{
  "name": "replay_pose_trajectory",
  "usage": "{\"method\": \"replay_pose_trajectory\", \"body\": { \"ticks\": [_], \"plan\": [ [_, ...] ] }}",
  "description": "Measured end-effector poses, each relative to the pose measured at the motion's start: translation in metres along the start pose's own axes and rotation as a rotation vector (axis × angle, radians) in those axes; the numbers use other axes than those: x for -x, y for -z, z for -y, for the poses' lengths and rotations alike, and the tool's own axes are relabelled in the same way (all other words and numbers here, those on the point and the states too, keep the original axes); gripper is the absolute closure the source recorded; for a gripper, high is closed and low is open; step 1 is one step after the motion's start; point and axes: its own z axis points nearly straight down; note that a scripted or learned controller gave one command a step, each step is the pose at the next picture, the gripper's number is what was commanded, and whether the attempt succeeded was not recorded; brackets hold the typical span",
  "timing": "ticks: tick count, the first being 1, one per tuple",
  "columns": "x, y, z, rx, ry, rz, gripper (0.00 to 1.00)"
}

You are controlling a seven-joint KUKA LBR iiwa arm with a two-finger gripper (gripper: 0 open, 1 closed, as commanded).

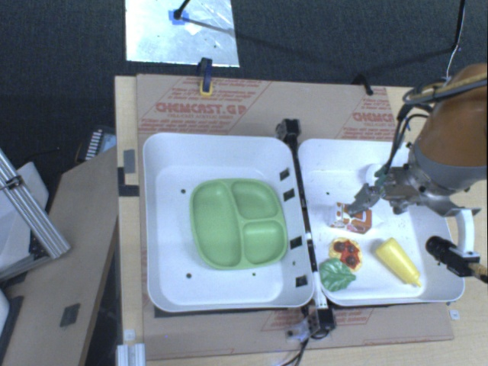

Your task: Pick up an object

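Observation:
In the right bin (328,166) lie a small white and orange object (349,219), a red and yellow pizza-like toy (345,252), a green leafy piece (335,274) and a yellow cone-shaped toy (397,261). My gripper (361,201) reaches in from the right and hangs just above the white and orange object, at its upper right. Whether the dark fingers touch it is unclear from this angle.
The left bin (164,204) holds a green divided plate (235,223). A black divider (299,204) runs between the bins. The arm's grey and orange body (450,143) overhangs the right bin's right side. A black part (450,256) juts over the bin's right rim.

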Motion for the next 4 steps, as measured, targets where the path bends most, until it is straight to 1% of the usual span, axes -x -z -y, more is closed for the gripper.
{"method": "replay_pose_trajectory", "body": {
  "ticks": [1, 2, 3, 4],
  "plan": [
    [0.0, 0.006, -0.002, 0.012, 0.002, 0.001, 0.0],
    [0.0, -0.056, -0.008, 0.006, 0.0, 0.0, 0.0],
    [0.001, -0.116, -0.001, 0.006, -0.001, 0.0, 0.0],
    [0.001, -0.151, -0.002, 0.008, -0.001, 0.0, 0.0]
  ]
}}
